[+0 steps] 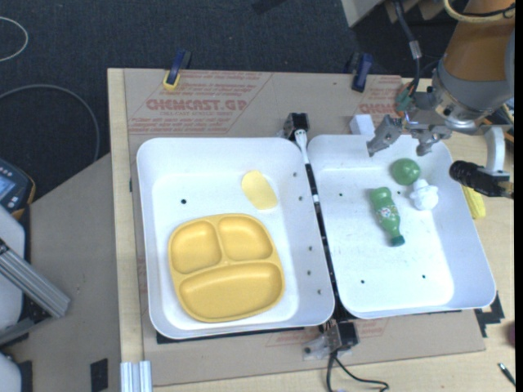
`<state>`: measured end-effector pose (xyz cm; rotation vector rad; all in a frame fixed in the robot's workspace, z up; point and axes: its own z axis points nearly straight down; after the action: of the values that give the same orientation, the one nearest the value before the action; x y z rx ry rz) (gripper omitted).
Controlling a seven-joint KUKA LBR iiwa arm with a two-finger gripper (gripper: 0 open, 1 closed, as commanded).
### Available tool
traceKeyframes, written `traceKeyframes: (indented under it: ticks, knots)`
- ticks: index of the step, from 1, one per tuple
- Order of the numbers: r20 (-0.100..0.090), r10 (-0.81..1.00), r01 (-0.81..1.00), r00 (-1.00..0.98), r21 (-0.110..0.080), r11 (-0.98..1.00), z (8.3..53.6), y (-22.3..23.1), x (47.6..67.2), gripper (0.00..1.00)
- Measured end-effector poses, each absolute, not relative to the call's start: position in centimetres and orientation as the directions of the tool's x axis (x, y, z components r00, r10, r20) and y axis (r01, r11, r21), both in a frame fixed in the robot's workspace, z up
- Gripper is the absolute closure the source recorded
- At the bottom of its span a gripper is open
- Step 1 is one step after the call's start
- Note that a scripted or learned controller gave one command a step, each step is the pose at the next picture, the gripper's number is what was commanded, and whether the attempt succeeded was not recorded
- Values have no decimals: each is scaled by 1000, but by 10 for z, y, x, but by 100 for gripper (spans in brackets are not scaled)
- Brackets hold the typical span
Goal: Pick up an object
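The fingers (404, 140) hang spread apart over the far edge of the right bin (458, 284), one tip toward the left and the other toward the right, with nothing between them. The gripper sits under the grey wrist and orange band of the arm (478, 51), which comes in from the upper right.

Just below the spread tips lies a green ball (404, 170), the nearest candidate for the pick. A small white object (422, 194) rests just beside it to the lower right (its shape is too small to make out), and a green bottle (386, 213) lies on its side a little further down, its cap end pointing toward the near edge.

The left bin (155, 243) holds a yellow divided tray (226, 265) and a pale yellow piece (259, 189) beyond it, well apart from the gripper. Both bins sit on a cardboard sheet on the table (245, 104).

The risk looks plain enough: the ball is round and could roll away if one tip touches it first on the descent. With the white object so close, a closing tip might also strike that and push both aside. The bin's far wall is near too, so a descent too far back could catch its rim.
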<state>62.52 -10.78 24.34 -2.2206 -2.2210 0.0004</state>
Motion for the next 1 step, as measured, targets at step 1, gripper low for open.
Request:
traceKeyframes:
  ticks: [1]
  knots:
    - [5,1000,1000,-17,8,17,281,47,661,0]
